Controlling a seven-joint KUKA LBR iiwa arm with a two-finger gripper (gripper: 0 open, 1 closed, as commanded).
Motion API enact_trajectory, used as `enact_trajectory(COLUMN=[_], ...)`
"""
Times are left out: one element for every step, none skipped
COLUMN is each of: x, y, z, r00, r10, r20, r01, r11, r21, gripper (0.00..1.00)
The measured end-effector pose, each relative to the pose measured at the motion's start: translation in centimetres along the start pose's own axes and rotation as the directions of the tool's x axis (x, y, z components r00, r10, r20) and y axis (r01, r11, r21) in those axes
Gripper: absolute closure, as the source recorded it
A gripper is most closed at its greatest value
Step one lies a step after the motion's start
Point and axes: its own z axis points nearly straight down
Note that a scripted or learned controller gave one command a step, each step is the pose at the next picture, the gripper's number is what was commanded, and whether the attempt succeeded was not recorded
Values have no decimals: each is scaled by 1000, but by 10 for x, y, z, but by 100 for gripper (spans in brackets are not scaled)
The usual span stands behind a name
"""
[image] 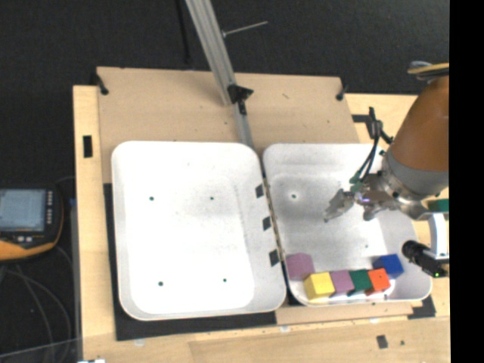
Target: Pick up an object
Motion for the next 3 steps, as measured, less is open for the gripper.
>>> enact_trajectory(x=[-1,112,196], y=[1,22,22], z=[-11,21,20], r00=[1000,1000,1000], r10=[3,-17,-19], r20=[2,-3,-4], r01=[-3,17,19], r11=[1000,1000,1000], r21=[-5,6,3], gripper=[100,100,100])
